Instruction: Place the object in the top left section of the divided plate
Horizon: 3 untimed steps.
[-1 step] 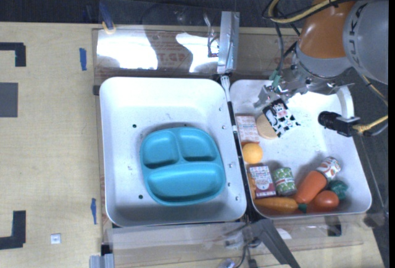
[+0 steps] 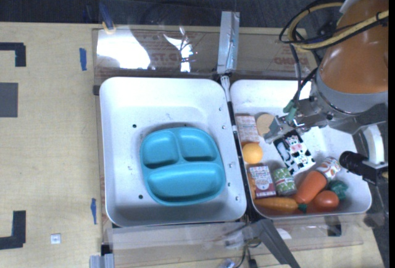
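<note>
The blue, three-section plastic divided plate (image 2: pixel 182 165) is seen lying in the left white bin (image 2: pixel 117 106), and nothing has yet been placed in its top left section. The object to be moved is judged to be among the toy foods in the right white bin (image 2: pixel 265 89): an orange ball (image 2: pixel 252 153), a carrot (image 2: pixel 310 186), a tomato (image 2: pixel 326 200). The pincer (image 2: pixel 289 126) is poised over them; its opening cannot be told. Room between the bin walls is tight, while the plate is left unobstructed.
</note>
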### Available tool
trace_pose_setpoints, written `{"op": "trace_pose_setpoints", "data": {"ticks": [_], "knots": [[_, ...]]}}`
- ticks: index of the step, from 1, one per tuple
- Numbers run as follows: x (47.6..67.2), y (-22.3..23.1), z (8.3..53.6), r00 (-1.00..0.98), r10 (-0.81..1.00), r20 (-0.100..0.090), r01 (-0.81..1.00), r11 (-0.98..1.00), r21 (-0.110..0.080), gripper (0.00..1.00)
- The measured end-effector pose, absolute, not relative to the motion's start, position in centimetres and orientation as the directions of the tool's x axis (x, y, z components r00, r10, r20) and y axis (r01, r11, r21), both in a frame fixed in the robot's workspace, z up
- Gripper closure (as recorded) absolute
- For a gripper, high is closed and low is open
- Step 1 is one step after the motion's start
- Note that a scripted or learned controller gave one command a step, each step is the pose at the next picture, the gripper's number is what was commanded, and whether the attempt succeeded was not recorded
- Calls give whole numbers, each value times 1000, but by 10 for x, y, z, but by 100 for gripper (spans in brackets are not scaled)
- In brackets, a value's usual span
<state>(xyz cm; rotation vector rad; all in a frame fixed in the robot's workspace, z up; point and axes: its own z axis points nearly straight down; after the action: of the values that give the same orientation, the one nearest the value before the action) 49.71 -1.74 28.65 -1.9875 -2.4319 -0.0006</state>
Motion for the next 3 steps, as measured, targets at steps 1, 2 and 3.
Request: {"op": "trace_pose_setpoints", "data": {"ticks": [1, 2, 3], "knots": [[481, 39, 436, -263, 965, -1, 965, 263, 4, 100], [481, 55, 434, -167, 986, -2, 986, 167, -1, 100], [479, 131, 316, -147, 989, -2, 989, 147, -9, 100]]}}
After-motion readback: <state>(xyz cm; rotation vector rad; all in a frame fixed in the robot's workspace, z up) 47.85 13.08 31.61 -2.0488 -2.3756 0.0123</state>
